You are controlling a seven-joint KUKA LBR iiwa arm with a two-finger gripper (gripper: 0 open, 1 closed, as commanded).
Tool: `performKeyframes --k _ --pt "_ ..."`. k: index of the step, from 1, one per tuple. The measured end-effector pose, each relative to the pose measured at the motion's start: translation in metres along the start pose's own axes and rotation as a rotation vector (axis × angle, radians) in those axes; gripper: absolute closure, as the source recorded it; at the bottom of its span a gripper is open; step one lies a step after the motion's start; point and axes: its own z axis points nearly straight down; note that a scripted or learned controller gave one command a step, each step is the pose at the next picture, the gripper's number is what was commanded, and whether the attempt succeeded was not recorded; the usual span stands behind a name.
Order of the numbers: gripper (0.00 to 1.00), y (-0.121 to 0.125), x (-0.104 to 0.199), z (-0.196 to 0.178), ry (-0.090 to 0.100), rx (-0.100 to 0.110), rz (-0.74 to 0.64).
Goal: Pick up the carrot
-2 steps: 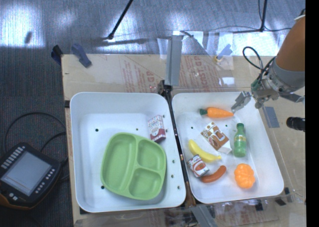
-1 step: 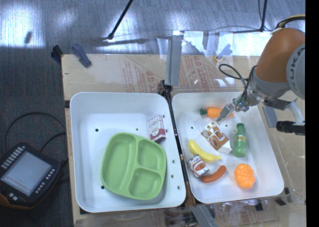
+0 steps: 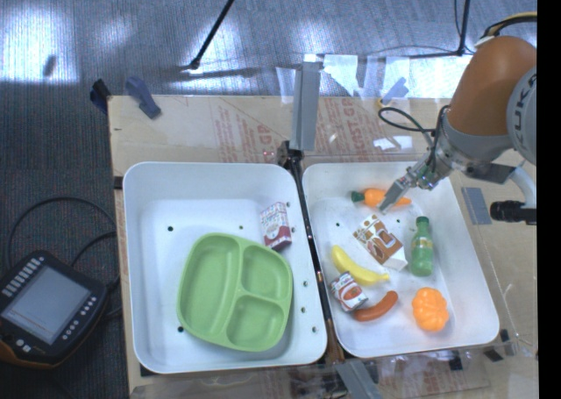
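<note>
1. Counting up: two white bins on the bench (image 3: 175,130), left bin (image 3: 145,213) and right bin (image 3: 473,301). The left one has one green divided plate (image 3: 235,292) plus one small red-and-white carton (image 3: 277,225) by its right wall. The right one has one carrot (image 3: 379,198), one brown-and-white box (image 3: 379,241), one green bottle (image 3: 422,246), one banana (image 3: 355,267), one small red can (image 3: 349,292), one sausage (image 3: 377,307) and one orange pepper-looking thing (image 3: 429,309).
2. The carrot is small, orange, with a green tip on its left end, lying roughly flat near the back of the right bin, just behind the box.
3. The gripper (image 3: 392,198) comes down at a slant from the right and sits right at the carrot's right end. The fingers look pinched narrow and seem to touch or overlap the carrot, but it's too tiny and blurry for me to tell if it's really between them.
</note>
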Motion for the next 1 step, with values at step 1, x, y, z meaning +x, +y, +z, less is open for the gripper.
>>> performKeyframes --k 1 --pt "0.0 -0.0006 -0.0133 0.0471 -0.016 -0.015 -0.094"
